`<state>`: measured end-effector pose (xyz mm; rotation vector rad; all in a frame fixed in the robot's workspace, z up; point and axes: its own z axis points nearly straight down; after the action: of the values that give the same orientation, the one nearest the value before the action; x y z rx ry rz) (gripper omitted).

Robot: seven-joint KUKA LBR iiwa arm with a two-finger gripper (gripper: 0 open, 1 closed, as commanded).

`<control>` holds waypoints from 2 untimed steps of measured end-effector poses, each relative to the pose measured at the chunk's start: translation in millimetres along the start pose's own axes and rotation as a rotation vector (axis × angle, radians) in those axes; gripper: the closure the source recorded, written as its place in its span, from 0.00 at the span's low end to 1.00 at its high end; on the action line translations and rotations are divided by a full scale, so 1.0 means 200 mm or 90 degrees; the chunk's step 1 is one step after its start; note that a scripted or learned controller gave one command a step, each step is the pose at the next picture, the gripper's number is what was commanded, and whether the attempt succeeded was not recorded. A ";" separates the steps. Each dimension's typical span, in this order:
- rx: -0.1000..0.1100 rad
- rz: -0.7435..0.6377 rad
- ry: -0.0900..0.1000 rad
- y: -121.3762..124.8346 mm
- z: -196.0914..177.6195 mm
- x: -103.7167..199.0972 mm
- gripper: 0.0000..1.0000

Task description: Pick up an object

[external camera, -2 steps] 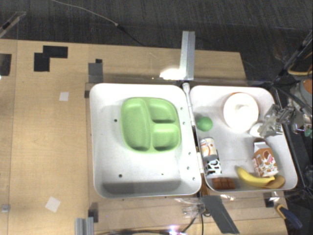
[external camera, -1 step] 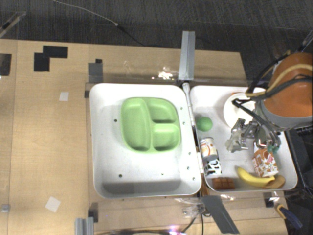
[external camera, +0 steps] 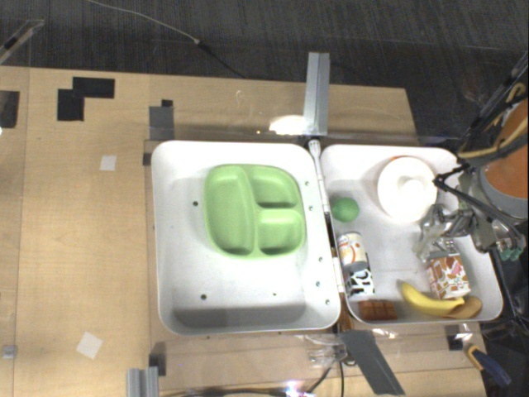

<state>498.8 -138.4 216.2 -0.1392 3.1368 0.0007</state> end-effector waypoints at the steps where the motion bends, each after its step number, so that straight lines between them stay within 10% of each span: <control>1: 0.000 -0.055 0.000 -0.37 0.05 -0.27 1.00; 2: -0.002 0.089 0.001 0.03 0.24 -0.42 1.00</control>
<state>582.0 -124.2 168.0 0.0807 3.1402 0.0062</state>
